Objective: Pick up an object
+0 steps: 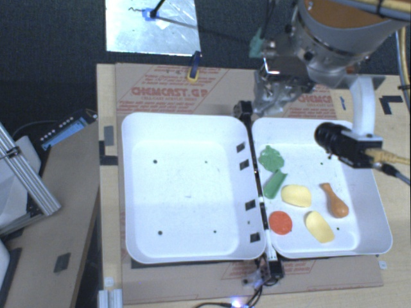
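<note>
Camera view: two shallow white plastic bins sit side by side on a cardboard sheet laid over the desk (64, 191). The left white bin (138, 236) has only small dark dots on its floor. The right white bin (372, 236) holds six toy food pieces grouped in its left and middle part. A green leafy plastic piece (270, 157) lies near the divider, and a green elongated plastic piece (275, 184) lies just below it, tilted, apparently touching it. A pale yellow rounded plastic piece (297, 196) sits just beside the elongated one. A red round plastic disc (280, 222) lies near the front, close to the divider. A yellow oblong plastic piece (319, 227) lies to its right, and a brown drumstick-shaped plastic piece (334, 201) lies near that, apart from it. The grey arm with its orange band (340, 11) comes in at the upper right. The hand (277, 88) hangs above the far edge of the right bin, well apart from the toys; nothing shows between its fingers, and their spread cannot be told. A black cylindrical device on a white bracket (343, 143) stands over the right bin's far right part.
</note>
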Robot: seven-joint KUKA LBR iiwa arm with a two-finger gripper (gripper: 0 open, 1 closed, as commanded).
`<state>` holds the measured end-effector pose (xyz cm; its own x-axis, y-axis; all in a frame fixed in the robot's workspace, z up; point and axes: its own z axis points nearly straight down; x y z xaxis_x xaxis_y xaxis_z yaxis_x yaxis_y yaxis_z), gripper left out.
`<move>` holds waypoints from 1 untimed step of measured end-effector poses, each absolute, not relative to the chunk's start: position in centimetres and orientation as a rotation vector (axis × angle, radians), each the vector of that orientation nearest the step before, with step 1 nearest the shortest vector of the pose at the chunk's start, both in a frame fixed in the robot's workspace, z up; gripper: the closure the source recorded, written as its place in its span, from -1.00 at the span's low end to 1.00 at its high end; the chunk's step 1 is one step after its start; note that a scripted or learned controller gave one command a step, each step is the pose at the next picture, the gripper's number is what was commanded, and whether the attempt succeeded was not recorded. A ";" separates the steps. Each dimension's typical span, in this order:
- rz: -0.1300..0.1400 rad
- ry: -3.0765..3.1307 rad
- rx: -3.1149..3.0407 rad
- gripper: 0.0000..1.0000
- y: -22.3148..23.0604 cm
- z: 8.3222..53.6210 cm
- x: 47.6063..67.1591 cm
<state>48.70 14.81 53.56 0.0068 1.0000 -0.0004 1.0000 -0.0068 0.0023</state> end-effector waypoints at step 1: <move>0.005 2.236 2.208 1.00 24.0 53.5 48.5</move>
